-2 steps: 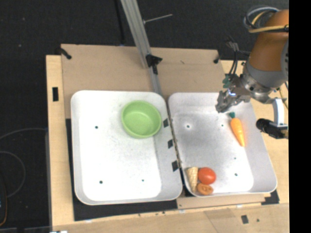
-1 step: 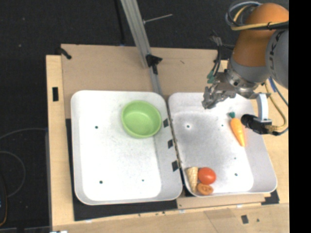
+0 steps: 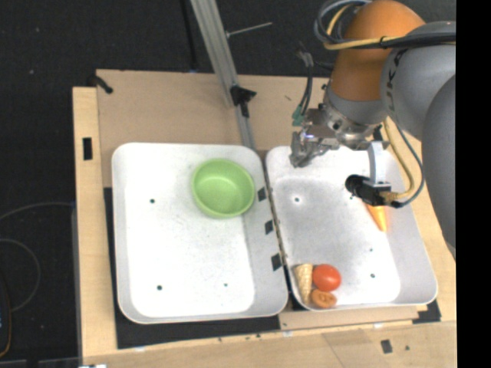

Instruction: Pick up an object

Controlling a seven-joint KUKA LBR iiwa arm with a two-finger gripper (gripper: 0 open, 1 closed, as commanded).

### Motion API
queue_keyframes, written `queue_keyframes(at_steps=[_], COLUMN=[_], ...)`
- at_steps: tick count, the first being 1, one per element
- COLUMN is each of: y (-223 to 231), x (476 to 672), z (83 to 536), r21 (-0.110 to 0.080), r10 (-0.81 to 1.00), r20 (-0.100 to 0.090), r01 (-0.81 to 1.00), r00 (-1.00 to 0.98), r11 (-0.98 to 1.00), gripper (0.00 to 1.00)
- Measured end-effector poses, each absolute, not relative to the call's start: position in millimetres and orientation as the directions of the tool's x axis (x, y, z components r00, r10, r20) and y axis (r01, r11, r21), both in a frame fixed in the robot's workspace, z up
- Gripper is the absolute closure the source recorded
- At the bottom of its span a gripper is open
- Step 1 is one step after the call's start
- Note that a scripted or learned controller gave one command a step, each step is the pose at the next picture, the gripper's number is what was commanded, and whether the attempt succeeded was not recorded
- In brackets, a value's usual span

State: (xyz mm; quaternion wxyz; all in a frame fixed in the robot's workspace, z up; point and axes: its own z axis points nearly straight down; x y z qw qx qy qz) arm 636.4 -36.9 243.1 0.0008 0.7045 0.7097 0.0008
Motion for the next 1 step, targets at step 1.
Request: queue_keyframes(at_steps=[1], y=[20.0], x=[642.0], z=[234.1], r21=[0.0], r10=[1.0], r20=[0.0], r01=[1.0], r00=[-0.007], r11=[0.007], gripper=[1.0])
